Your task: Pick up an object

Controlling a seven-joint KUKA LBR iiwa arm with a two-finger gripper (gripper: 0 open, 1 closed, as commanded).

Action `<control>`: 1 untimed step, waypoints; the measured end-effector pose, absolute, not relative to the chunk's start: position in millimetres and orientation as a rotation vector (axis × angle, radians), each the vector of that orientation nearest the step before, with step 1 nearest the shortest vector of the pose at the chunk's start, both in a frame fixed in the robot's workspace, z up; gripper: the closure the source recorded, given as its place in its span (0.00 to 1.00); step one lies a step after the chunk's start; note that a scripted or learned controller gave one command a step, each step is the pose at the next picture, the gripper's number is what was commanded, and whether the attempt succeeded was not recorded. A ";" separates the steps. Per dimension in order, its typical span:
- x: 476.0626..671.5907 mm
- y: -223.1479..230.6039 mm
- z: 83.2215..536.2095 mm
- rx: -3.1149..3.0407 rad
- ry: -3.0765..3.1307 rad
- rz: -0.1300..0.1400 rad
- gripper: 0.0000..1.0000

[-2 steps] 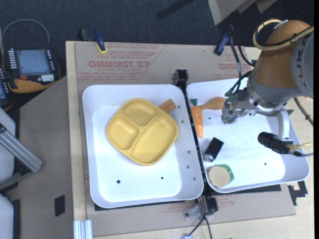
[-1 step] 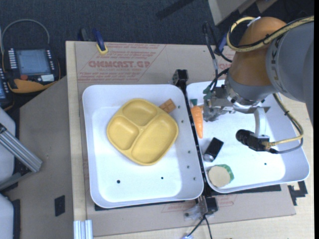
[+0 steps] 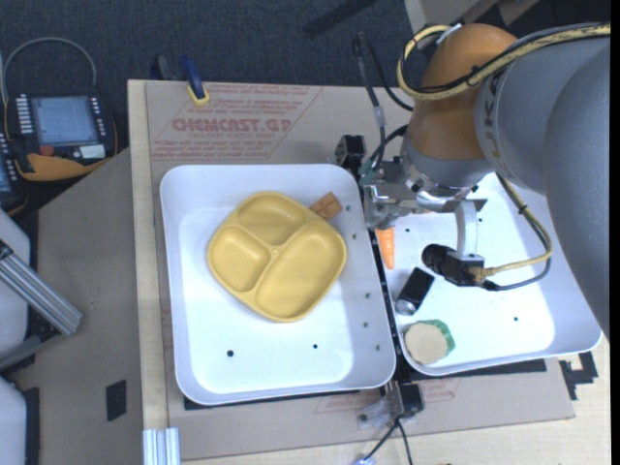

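Two white bins (image 3: 194, 356) sit on my cardboard-topped bench; my arm (image 3: 542, 95) reaches in from the right, wrist bent down over the right bin's inner edge; the gripper (image 3: 387, 211) hovers just above an orange carrot-like piece (image 3: 387, 250); a black block (image 3: 415, 289) and a green-rimmed round disc (image 3: 428, 341) lie further below.

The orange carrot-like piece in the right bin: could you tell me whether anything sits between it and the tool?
Nothing visible does. The tool hangs right above the orange piece, by the right bin's left wall; the black object lies nearer the camera, apart.
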State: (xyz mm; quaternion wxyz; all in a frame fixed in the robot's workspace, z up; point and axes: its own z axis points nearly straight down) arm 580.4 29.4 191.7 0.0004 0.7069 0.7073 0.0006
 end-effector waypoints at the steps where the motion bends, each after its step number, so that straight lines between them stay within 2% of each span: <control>1: 595.4 82.4 210.3 2.214 2.227 0.007 1.00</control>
